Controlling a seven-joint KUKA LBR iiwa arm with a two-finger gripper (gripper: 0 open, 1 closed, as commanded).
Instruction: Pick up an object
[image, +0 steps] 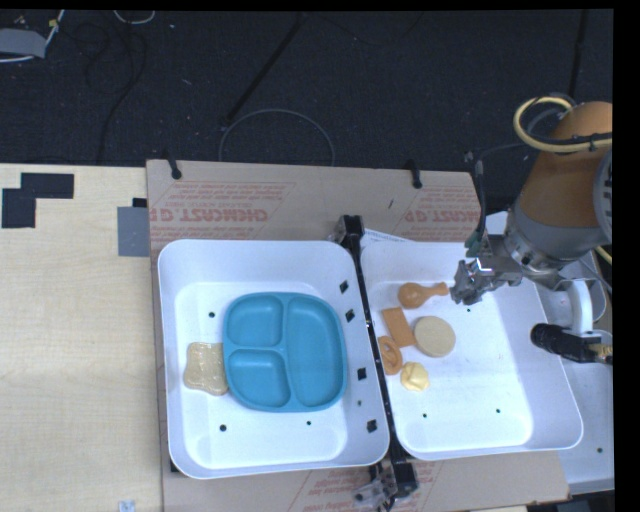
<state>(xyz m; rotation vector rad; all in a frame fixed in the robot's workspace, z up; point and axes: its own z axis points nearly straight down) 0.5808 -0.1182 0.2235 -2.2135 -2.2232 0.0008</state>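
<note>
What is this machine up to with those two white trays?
A robot arm reaches in from the right, its gripper low over the right bin, beside an orange spoon-shaped toy. It means to pick something up. A few tan and yellow toy food pieces lie nearby. The left bin has a blue divided plate with a pale piece beside it.
</note>
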